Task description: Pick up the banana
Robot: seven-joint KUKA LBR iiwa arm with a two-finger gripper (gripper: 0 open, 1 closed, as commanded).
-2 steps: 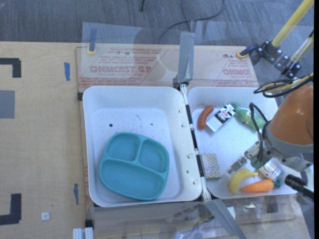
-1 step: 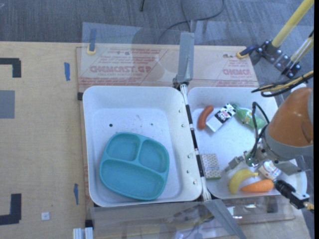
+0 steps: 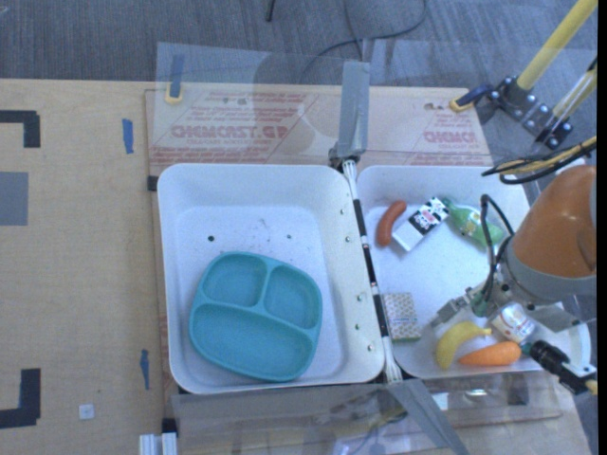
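Note:
The yellow banana (image 3: 452,343) lies near the front edge of the right bin (image 3: 432,183), with an orange carrot (image 3: 489,354) touching its right side. My gripper (image 3: 480,308) hangs just above and slightly right of the banana, under the grey wrist with the orange band (image 3: 565,233). The arm hides part of the bin's right side. No object shows in the gripper's grasp.
A red sausage (image 3: 390,223), a black-and-white box (image 3: 426,222) and a green item (image 3: 468,221) lie at the back of the right bin. A tan block (image 3: 401,315) sits by the divider. The left bin (image 3: 190,197) holds a teal divided plate (image 3: 254,316).

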